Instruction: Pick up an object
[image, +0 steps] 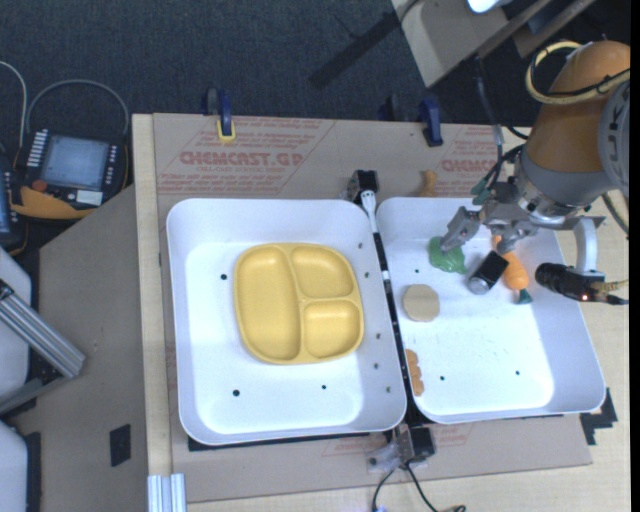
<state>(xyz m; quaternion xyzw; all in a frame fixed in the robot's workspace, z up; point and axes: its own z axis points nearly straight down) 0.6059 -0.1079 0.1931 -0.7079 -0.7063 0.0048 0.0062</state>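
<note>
Green object (447, 255) beside hand (486, 232)

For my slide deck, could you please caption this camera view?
Grey KUKA arm's gripper hovers over right white bin beside green item; yellow divided plate fills left bin.

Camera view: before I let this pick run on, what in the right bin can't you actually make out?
- Hand: the wrist above covers its fingers, so their opening and any contact are hidden.
- Green object: partly under the hand; shape unclear.
- Dark cylinder and orange piece: small, crowded together; whether they touch is unclear.
- Orange bits at the right bin's left rim: too small to identify.
- Tan disc: fully visible, material unclear.
</note>
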